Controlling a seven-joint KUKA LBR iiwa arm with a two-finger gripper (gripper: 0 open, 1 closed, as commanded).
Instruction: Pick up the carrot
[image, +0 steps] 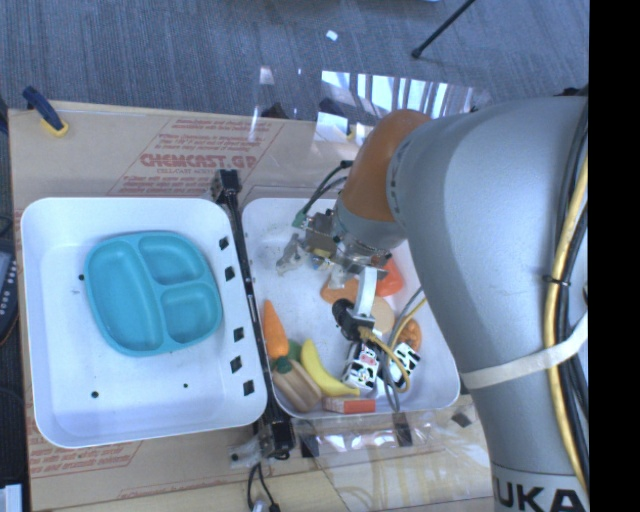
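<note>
Carrot: the carrot (274, 330) is a small orange toy with a green top, lying along the left wall of the right bin (262, 222), tip pointing away from the camera. It is below and to the left of the gripper's fingers, near them but not touching.

Gripper: the gripper (322, 243) hangs over the upper middle of the right bin, under the orange wrist band. Metal parts splay out to its left. I cannot tell whether the fingers are released or clenched; nothing shows clearly between them.

Near the carrot: a yellow banana (321, 369) lies just beside its green end, and a tan wooden block (293, 383) touches or nearly touches that end, both farther from the fingers than the carrot is.

Other toys: a black-and-white cow-patterned piece (362, 367) and an orange slice (388, 281) sit to the right of the carrot, below the fingers and partly under the arm.

Left bin: the left bin (50, 225) holds a teal divided plate (152, 290), well apart from the fingers, on the far side of the carrot.

Step in hand: by my reading, this is the approach; the carrot is not yet grasped and rests on the bin floor.

Next move calls for: shifting the fingers toward the bin's left wall and down over the carrot's middle, jaws set across its narrow width. The wall on one side and the banana on the other leave little room.
</note>
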